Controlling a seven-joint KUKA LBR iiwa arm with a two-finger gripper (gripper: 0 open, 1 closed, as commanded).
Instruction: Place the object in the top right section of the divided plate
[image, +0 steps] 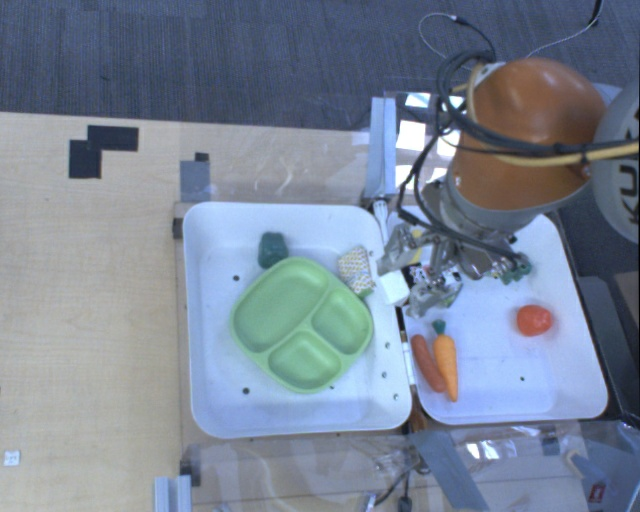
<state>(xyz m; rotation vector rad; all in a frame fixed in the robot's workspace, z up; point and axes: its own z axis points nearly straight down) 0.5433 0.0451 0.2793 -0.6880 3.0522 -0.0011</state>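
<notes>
The light green divided plate (303, 323) lies in the left bin (215, 400), with three sections. A yellow-white patterned object (355, 268) rests against the plate's upper right rim. My gripper (420, 280) hangs over the wall between the two bins, just right of that object, under the orange wrist band (530, 110). A small white piece (393, 288) shows at the gripper's lower left, and I cannot tell whether it is held.
A dark green block (272, 249) sits above the plate's upper left. The right bin (570, 395) holds two carrots (437, 362), a red tomato (534, 320) and a small green item (515, 268). Cables loop behind the arm.
</notes>
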